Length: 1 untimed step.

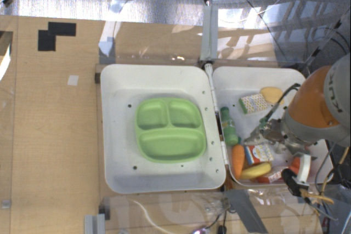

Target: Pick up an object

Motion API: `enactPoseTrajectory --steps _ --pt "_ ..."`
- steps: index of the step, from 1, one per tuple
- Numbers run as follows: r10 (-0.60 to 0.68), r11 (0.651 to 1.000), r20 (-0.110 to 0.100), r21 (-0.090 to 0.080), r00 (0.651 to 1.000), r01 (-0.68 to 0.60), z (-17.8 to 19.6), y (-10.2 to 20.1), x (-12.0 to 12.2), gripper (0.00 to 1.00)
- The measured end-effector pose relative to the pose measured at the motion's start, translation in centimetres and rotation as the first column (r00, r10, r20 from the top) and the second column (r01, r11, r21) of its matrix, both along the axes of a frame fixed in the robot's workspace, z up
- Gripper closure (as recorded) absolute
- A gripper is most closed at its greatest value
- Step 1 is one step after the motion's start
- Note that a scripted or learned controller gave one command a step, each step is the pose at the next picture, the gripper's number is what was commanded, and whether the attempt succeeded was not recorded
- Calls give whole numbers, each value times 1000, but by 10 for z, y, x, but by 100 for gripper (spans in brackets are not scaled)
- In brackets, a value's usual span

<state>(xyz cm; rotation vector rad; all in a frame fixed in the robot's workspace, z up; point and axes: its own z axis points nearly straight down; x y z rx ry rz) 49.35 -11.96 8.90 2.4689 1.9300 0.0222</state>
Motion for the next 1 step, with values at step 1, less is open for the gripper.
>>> enactPoseTrajectory --steps 1 --pt "-86 996 1 -7 996 86 0 9 -1 0"
